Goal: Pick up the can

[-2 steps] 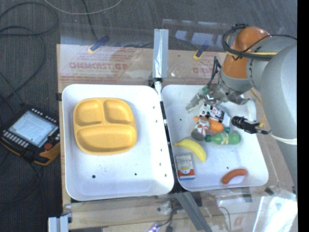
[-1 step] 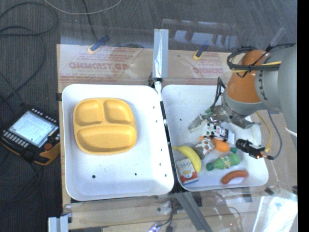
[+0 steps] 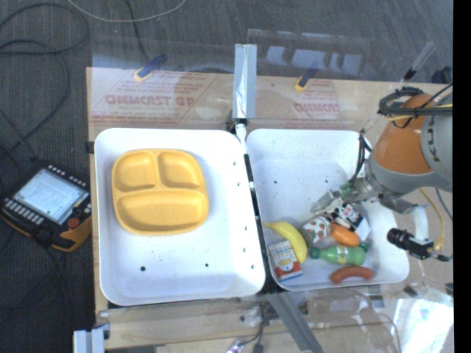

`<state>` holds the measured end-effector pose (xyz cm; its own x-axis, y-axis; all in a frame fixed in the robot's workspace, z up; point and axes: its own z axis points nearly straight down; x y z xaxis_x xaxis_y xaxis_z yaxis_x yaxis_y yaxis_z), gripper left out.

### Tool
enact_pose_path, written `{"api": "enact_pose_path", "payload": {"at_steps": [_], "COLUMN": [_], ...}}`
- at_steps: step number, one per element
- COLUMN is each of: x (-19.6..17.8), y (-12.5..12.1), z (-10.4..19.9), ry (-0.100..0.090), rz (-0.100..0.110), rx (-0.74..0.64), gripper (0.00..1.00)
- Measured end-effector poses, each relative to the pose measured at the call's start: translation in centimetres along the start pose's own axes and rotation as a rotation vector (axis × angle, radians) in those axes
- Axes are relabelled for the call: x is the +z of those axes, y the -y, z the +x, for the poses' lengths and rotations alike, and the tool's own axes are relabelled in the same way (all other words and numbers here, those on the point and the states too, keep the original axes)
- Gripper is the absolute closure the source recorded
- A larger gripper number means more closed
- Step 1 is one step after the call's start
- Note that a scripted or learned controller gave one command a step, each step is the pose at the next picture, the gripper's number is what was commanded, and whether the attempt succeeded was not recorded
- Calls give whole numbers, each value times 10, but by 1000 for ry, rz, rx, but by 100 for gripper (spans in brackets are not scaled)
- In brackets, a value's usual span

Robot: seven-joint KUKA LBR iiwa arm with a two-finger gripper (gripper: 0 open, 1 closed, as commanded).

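- 2 shallow white plastic bins side by side on wooden tabletop (image 3: 221, 87): left bin (image 3: 132, 274), right bin (image 3: 294, 160).
- In left bin: yellow plastic divided plate w/ 3 compartments (image 3: 160, 190), upper-left area.
- Grey arm w/ orange band (image 3: 405, 149) reaching in from right, over right bin's right edge.
- Jaws (image 3: 340, 197) down low in right bin, just above item pile; open or closed – can't tell, tips lost in clutter.
- Small can w/ red-and-white label (image 3: 318, 229) lying in right bin's lower half, just below-left of jaws, touching neighbours; grip on it not visible.
- Around can: yellow banana (image 3: 291, 240) to its left, orange carrot-like toy (image 3: 345, 235) to its right, green plastic bottle (image 3: 338, 255) below, red-brown sausage (image 3: 352, 273) near bottom right corner, small blue-and-red carton (image 3: 283, 260) under banana's end.
- Dark-and-white small packet (image 3: 346, 215) just beside jaws, above carrot toy.
- Black-and-orange handheld control pendant (image 3: 48, 204) on floor, left of tabletop.
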<state>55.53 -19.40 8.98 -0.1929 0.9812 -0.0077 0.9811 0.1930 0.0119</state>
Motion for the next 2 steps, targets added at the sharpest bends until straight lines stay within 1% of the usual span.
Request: {"api": "enact_pose_path", "payload": {"at_steps": [1,2], "x": [-9,-122], "y": [-1,0], "z": [0,53], "ry": [0,-6], "rz": [-2,17], "rx": [-1,171], "gripper": [100,100]}}
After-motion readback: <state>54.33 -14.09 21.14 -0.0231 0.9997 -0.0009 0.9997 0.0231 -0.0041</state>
